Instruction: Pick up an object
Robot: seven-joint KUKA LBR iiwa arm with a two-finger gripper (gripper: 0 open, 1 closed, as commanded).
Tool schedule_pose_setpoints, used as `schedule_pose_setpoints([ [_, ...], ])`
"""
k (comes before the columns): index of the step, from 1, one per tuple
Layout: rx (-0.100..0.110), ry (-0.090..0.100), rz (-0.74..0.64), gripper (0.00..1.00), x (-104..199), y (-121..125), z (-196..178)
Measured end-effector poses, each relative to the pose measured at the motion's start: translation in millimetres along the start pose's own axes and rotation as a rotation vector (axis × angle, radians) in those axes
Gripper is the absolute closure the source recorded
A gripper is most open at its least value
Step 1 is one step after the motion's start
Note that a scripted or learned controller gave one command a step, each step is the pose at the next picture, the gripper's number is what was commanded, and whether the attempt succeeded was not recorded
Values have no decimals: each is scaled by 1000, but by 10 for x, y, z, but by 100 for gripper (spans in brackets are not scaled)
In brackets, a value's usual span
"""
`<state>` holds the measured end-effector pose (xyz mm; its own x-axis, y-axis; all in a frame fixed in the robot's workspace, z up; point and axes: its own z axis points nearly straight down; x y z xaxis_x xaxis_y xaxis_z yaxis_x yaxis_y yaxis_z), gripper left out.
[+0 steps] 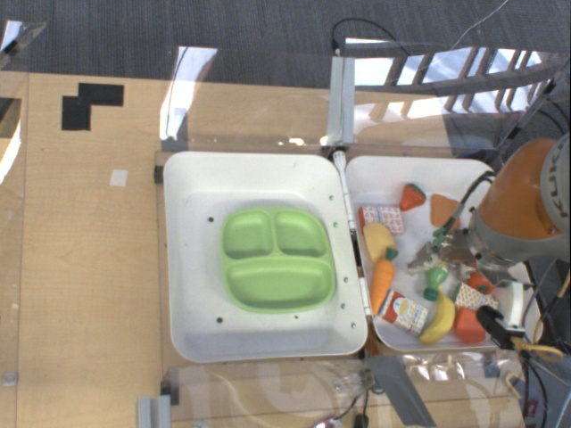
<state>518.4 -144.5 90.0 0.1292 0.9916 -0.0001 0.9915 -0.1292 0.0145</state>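
The gripper (434,259) is seen low over the middle of the right bin (464,169), reached in from the bin's right edge under the orange-banded wrist. Whether it is spread or pressed together cannot be told; the metal parts are blurred against the clutter.

A small green piece (435,279) is noted just beneath the gripper, touching or nearly so; no grasp can be confirmed. It is judged light, hard plastic, smooth and likely to slip; a hold across its narrowest width would be advised.

Just beside it, toward the near edge, a yellow banana (440,319) is lying, curved and rigid; its mid-length is judged the surest place to be taken. A small printed carton (403,311) is set against the banana, near the bin's near-left corner.

Along the left wall a carrot (381,283) and a yellow pear-like fruit (378,239) are found, touching. Toward the far edge, a red strawberry (411,196) and an orange wedge (443,209) are placed.

In the left bin (192,328), well apart, a green divided tray (277,259) is resting at the centre.
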Motion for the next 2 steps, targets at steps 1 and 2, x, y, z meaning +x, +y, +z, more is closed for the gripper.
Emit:
schedule_pose_setpoints([
  [1, -7, 2, -1, 100, 17, 27, -118],
  [2, 8, 1, 11, 100, 384, 287, -1235],
])
